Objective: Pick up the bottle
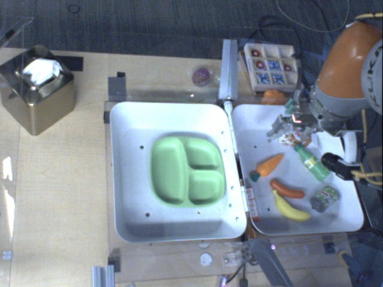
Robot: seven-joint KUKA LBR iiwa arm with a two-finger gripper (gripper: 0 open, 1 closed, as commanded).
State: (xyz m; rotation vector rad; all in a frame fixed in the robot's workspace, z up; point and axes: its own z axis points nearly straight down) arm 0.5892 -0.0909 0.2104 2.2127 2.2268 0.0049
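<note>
The bottle [312,161] is found lying on its side in the right bin [353,220], green and see-through, tilted so one end points up-left toward the tool [293,127] and the other down-right. The tool is seen just above and to the left of it, near the bin's upper middle, with the bottle's upper end just beside the metal bits. Whether anything is pinched there can't be told, it's too cluttered and blurry.

The rest of that bin is shared with a carrot [267,165], a red sausage-looking thing [288,190], a banana [291,209] and a small grey can [324,198], all lower down than the tool. A green divided tray [187,169] with 3 sections is sat in the left bin [128,214].

As for writing: letters that look like "KU" are cut off on the arm [350,64] at the right edge. A tic-tac-toe board [271,66] with red and blue marks is laid on the surface [60,190] behind the bins. Nothing on the bottle can be read.
</note>
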